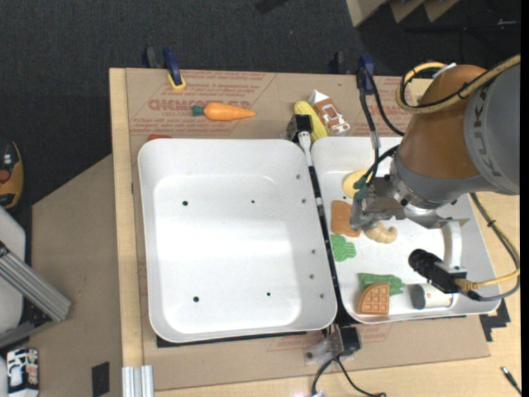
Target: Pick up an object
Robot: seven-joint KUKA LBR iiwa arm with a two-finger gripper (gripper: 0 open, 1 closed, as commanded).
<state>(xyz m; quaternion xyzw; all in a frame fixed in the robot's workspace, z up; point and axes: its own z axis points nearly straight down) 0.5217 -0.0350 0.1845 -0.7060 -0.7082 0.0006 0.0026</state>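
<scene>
Sharing the right bin [486, 246]: waffle [374, 298], orange slab [344, 218], green leaf [343, 248].

gripper [364, 214] over right bin [483, 304], toys

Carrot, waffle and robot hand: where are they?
carrot [225, 112], camera view, middle of its orange body.
waffle [374, 298], camera view, centre of its grid face.
hand [362, 220], camera view, its tip above the right bin.

arm [463, 131]: cut off at right edge | right bin [475, 234]: partly hidden under arm | yellow item [355, 180]: mostly hidden
</scene>
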